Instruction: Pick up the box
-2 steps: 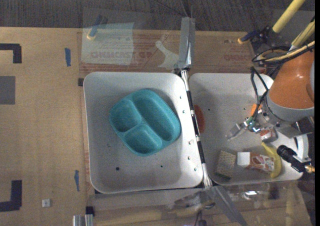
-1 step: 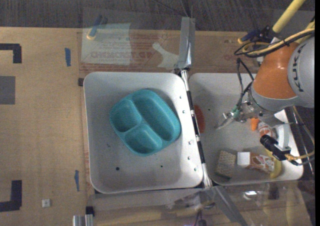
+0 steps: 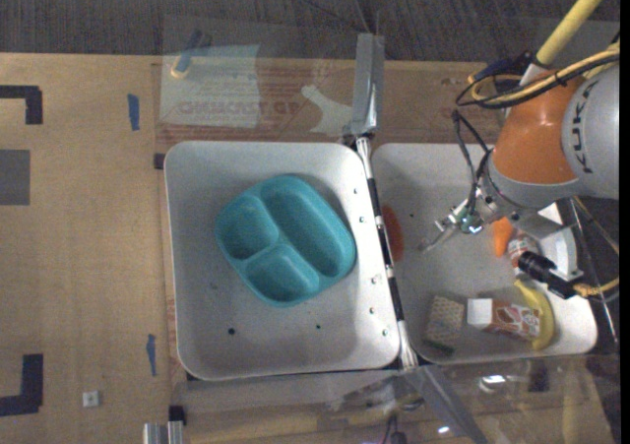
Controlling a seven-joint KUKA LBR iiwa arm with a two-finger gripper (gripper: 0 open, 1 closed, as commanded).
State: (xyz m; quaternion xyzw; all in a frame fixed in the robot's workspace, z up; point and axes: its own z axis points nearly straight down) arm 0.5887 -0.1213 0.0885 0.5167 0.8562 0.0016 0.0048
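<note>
Gripper (image 3: 459, 225) hangs over the middle of the right bin (image 3: 413, 171), thin metal fingers spread apart, nothing between them. One box (image 3: 510, 317), a small printed carton, lies flat at the lower right of the frame, long axis running left to right, touching one curved yellow banana (image 3: 539, 319). One ribbed sponge (image 3: 444, 319) lies left. One teal three-compartment plastic plate (image 3: 285, 237) fills the left bin (image 3: 197, 334).

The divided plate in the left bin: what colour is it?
Teal, a blue-green all over; the plate shows clearly in the camera view.
</note>
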